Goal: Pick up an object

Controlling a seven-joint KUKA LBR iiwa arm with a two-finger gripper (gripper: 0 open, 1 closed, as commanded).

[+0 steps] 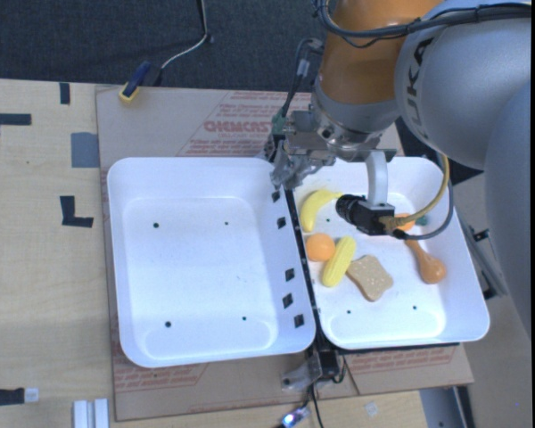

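Arm wrist (374, 52) nearest; gripper (294, 163) hangs over the bins' divider, grip state can't tell. Banana (316, 205), orange (319, 247), corn (339, 261), bread slice (370, 277) in right bin (464, 328). Approach step; next descend onto 1 item.

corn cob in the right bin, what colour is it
Yellow. The corn cob shows best in the camera view, lying beside the orange ball.
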